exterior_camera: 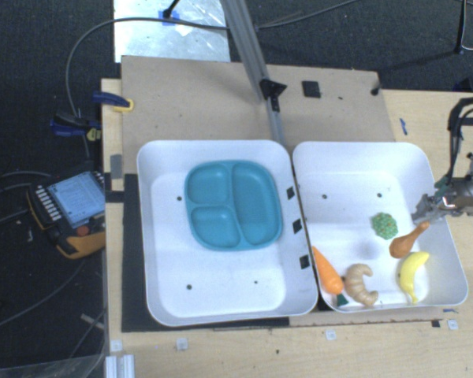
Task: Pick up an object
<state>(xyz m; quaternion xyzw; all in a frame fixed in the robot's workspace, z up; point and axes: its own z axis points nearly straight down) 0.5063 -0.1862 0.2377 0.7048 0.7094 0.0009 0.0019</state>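
The right bin (355, 172) holds several toy foods. A green broccoli (385, 225) lies near its middle, with a brown drumstick (407, 240) just right of it. A yellow banana (412, 273), a tan croissant (361, 283) and an orange carrot (327, 269) lie along the front wall. My gripper (430, 206) hangs at the bin's right rim, just above and right of the drumstick's thin end. I see nothing held in it.
The left bin (165, 274) holds a blue divided plate (233, 204). A grey pole (248, 42) slants over the cardboard behind the bins. Cables, clamps and a handheld device (69, 211) lie off the bench to the left.
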